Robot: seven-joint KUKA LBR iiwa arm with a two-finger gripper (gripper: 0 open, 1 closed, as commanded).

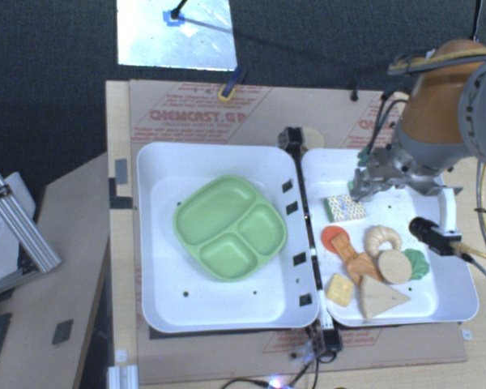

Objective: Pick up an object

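Note:
The right bin (pixel 445 302) holds several toy foods: a patterned block (pixel 344 208), a red-and-orange carrot-like piece (pixel 346 250), a croissant (pixel 382 237), a round tan bun (pixel 394 267) over a green leaf (pixel 418 262), a yellow cube (pixel 339 289) and a pale wedge (pixel 379 298). My gripper (pixel 363 186) hangs over the upper middle of the right bin, just above and right of the patterned block. Nothing shows between its tips.
The left bin (pixel 158 298) holds a green divided plate (pixel 229 227). A black divider with clips (pixel 301 225) runs between the bins. A shiny square sheet (pixel 176 21) lies beyond the bench. The arm's orange band (pixel 437 104) looms over the right bin's far corner.

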